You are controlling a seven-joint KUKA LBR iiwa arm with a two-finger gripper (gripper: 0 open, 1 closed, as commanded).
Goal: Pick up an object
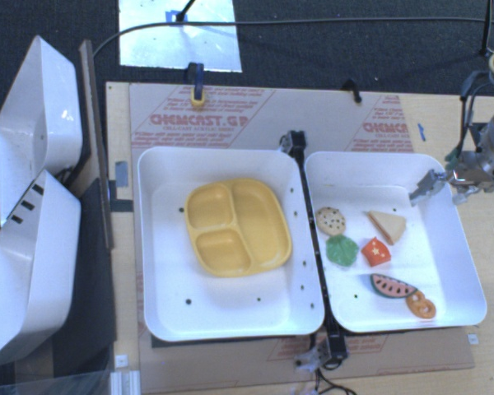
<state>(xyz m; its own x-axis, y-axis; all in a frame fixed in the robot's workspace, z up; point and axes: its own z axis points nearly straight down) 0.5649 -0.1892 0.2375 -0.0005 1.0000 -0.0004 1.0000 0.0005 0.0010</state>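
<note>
Right bin (457,245), gripper (428,186) low over its far corner, finger state indiscernible.

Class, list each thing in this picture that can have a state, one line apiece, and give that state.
pincer: over the right bin's far right corner, holding nothing
yellow tray: lying flat in the left bin, its compartments bare
cookie: flat in the right bin
green leaf: flat, beside the cookie
sandwich wedge: lying flat
red piece: resting on the floor
watermelon slice: on its side
pretzel: flat, touching the watermelon slice
</note>
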